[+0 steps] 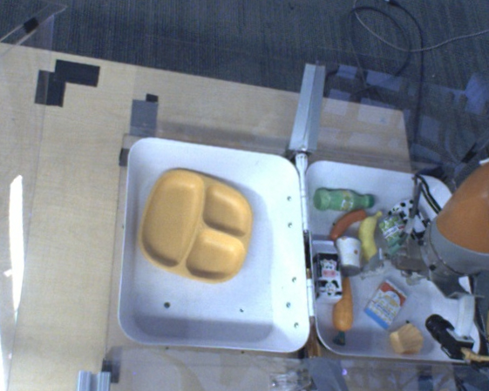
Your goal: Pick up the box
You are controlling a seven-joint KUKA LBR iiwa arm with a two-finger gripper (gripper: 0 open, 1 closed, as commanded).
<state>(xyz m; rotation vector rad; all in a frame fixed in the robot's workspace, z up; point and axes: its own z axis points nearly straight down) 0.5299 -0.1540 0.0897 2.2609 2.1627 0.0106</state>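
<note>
Pincer [402, 256] low over right bin [378, 181], near box [384, 304]

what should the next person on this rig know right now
Gripper: hidden under the arm's orange band over the right bin; open or shut can't be seen.
Box: the small carton lying flat in the right bin, near a tan block and a carrot.
Left bin holds a yellow tray.
Done: nothing seen lifted.
Left: grasp and lift the box.
</note>
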